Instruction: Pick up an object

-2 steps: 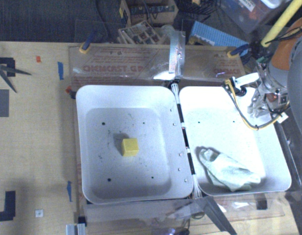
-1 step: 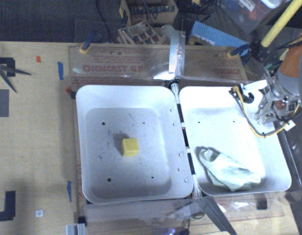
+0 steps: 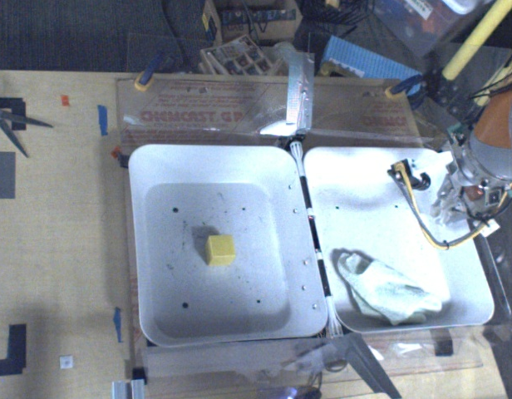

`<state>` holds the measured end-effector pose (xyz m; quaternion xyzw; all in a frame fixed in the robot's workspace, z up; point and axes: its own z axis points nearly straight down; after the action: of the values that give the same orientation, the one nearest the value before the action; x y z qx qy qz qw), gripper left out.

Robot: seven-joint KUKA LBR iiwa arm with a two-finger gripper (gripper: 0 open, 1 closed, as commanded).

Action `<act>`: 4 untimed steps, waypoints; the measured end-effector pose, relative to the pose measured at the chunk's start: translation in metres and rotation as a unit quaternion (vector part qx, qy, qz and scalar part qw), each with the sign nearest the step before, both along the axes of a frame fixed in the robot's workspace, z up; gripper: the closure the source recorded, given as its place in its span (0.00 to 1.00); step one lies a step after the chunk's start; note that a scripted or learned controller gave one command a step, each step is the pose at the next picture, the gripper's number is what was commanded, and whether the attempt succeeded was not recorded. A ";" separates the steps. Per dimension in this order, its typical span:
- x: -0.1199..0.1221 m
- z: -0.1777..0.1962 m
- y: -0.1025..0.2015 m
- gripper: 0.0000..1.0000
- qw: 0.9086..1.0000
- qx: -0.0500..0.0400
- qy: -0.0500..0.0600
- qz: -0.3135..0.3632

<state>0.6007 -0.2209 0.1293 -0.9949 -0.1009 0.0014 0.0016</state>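
A small yellow cube point(image 3: 221, 249) lies near the middle of the left bin point(image 3: 156, 181). A crumpled white and pale green cloth point(image 3: 389, 289) rests in the near part of the right bin point(image 3: 364, 181). My gripper point(image 3: 457, 206) hangs over the right bin's far right side, well above and to the right of the cloth, and I see nothing in it. A yellow and black cable point(image 3: 422, 214) loops from the wrist across the bin. The arm's orange band point(image 3: 497, 123) shows at the right edge.
A ridge point(image 3: 310, 231) divides the two bins. Clear plastic sheeting point(image 3: 239, 106) and a metal bracket point(image 3: 299, 98) lie behind them. Cluttered boxes and cables stand beyond the bench. Bare wooden benchtop point(image 3: 56, 223) stretches to the left.
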 end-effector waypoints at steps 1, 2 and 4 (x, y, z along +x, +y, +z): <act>-0.042 0.009 -0.002 1.00 1.000 0.000 0.000 0.002; -0.034 0.014 -0.003 1.00 0.999 -0.001 -0.002 0.037; -0.023 0.004 -0.001 1.00 0.997 0.000 0.000 0.073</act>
<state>0.5781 -0.2220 0.1330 -0.9849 -0.1730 0.0015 0.0016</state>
